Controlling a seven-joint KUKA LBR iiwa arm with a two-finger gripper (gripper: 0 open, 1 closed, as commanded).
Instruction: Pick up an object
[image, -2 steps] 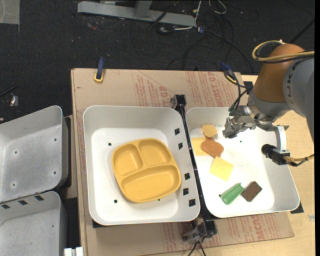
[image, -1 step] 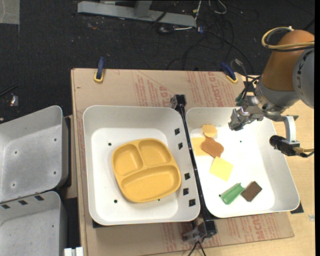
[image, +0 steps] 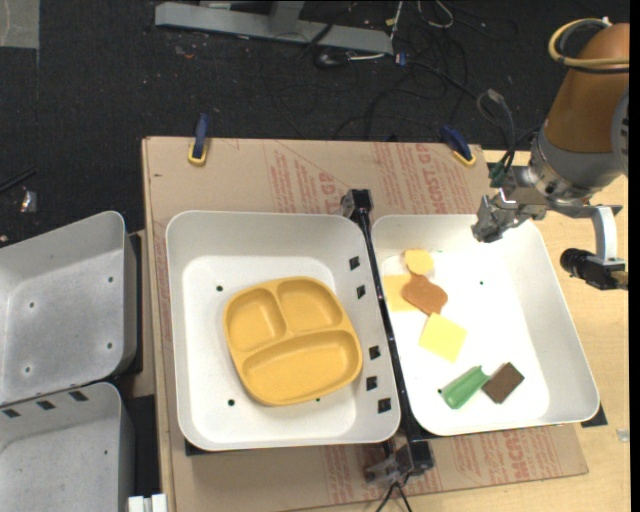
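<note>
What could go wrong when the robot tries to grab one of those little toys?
The yellow square, brown piece and pale yellow pieces crowd together, so the gripper might bump several and grab none. The green piece touches the dark brown block, so one could drag the other.

Red mirrored print on cardboard sheet (image: 300, 165), not legible

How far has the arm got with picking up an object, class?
Nothing looks picked yet. The gripper hangs over the right bin's far edge. The yellow square, green piece and brown block lie in the bin. Descent, grasp and lift remain.
</note>
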